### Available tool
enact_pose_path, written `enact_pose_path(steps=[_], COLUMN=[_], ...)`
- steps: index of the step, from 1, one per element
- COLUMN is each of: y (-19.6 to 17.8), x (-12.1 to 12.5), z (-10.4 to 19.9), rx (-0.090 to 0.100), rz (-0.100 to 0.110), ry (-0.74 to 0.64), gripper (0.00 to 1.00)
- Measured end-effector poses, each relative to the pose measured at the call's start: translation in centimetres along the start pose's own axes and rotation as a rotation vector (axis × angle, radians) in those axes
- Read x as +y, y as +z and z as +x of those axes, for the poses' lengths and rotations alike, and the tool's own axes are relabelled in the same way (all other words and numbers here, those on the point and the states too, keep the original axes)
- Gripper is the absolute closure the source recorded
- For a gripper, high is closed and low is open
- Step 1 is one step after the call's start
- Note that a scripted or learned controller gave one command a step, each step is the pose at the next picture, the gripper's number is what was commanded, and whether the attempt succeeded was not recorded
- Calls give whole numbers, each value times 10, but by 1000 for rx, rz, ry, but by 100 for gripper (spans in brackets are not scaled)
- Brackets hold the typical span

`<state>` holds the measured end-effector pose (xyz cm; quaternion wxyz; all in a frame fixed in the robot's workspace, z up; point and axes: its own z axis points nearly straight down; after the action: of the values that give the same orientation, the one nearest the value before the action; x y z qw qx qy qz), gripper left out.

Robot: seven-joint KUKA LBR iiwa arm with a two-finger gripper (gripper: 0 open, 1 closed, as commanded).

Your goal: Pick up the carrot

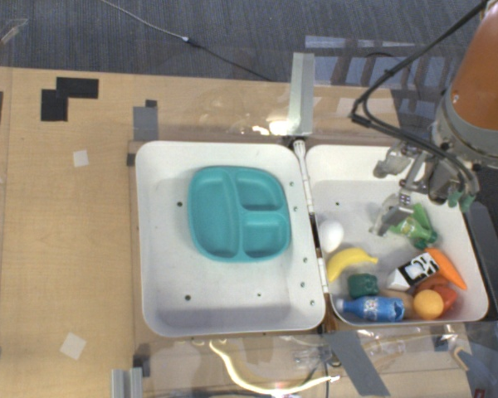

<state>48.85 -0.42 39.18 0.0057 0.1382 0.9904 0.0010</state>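
The carrot [448, 269] lies at the right side of the right bin [349, 172], its orange body pointing to the lower right. Its green leafy top [418, 225] points up and left. My gripper [398, 212] hangs over the right bin, reaching in from the upper right. Its tip is right at the left edge of the carrot's green top, and the orange body lies apart from it, lower right. Nothing can be seen lifted off the bin floor.
Near the carrot in the right bin are a black-and-white box [419, 269], an orange fruit [429, 304], a blue bottle [372, 308], a dark green item [363, 285], a banana [350, 262] and a white egg [330, 235]. A teal divided plate [238, 212] sits in the left bin [166, 288].
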Motion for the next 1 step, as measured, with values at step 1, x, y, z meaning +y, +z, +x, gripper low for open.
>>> enact_pose_path(steps=[1], y=[0], x=[0], z=[0], rx=[0], rz=[0], ry=[0], gripper=[0])
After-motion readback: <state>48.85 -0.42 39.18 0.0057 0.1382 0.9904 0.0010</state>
